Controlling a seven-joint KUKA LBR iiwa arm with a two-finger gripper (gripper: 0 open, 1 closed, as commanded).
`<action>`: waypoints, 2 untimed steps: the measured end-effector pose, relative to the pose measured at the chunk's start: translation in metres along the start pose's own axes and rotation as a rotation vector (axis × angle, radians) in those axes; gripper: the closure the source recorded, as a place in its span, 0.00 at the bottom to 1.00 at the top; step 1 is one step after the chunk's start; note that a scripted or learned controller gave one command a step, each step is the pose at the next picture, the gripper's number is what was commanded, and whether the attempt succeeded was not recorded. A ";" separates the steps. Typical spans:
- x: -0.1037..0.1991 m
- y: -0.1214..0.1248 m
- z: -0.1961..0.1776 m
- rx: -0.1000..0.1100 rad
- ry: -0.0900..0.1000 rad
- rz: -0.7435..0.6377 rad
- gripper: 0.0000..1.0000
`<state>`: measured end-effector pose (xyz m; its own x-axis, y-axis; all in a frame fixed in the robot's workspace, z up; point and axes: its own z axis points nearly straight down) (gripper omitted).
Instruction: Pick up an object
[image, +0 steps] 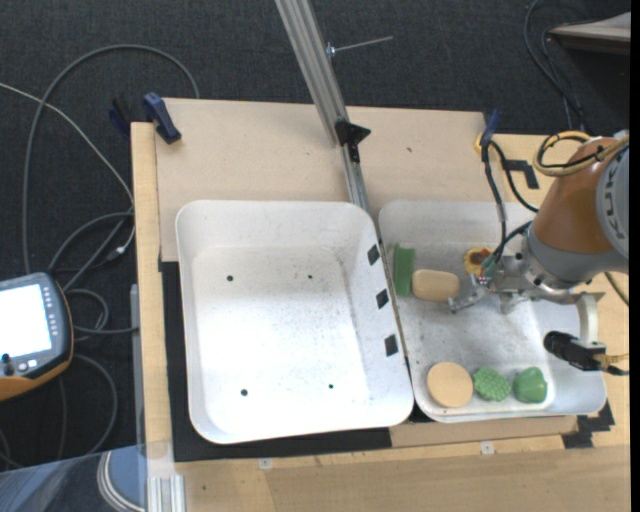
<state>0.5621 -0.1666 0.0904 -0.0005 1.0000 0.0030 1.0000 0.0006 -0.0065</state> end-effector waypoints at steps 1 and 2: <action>0.000 0.002 -0.014 -0.007 -0.001 0.000 1.00; 0.009 0.000 -0.062 -0.013 -0.004 -0.001 1.00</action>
<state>0.5621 -0.1581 0.1527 -0.0020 1.0000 -0.0012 1.0000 0.0020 0.0060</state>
